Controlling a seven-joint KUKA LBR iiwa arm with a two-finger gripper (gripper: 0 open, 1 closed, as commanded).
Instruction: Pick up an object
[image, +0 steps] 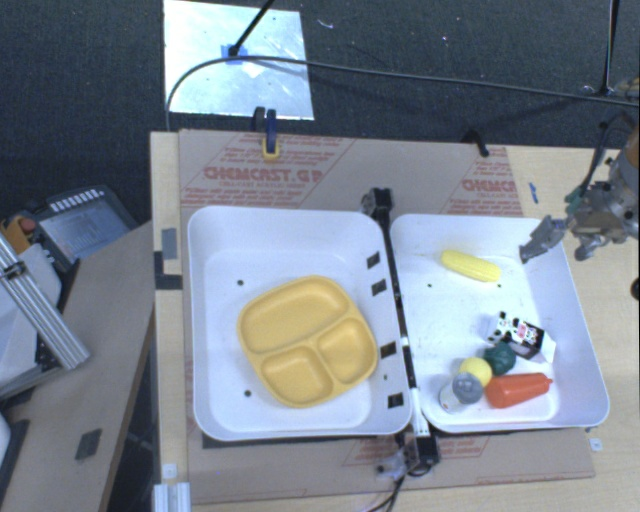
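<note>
1. Over at the far right edge of the right bin (580, 300), the gripper (552, 240) hangs above the rim with nothing between its fingers; I can't tell how far apart they stand from this angle
2. To my eye the pick hasn't begun: the arm is in the approach step, still apart from every object
3. Nearest to it lies the yellow corn cob (471, 266), long, rounded, finely ribbed, alone on the bin floor and the easiest target, I'd say
4. Next move, I reckon, calls for swinging inward over a chosen item, lining the fingers across its narrow width, then coming down
5. Near the front corner sits a tight cluster: an orange carrot (517, 389), smooth and tapered; a yellow ball (476, 371); a dark green lump (499, 357); a grey round piece (465, 389); a black-and-white boxy thing (525, 335). They touch one another, so a clean grasp there looks harder
6. Left bin (220, 250) holds a matte yellow divided plate (305, 340), three compartments, plastic by the look
</note>
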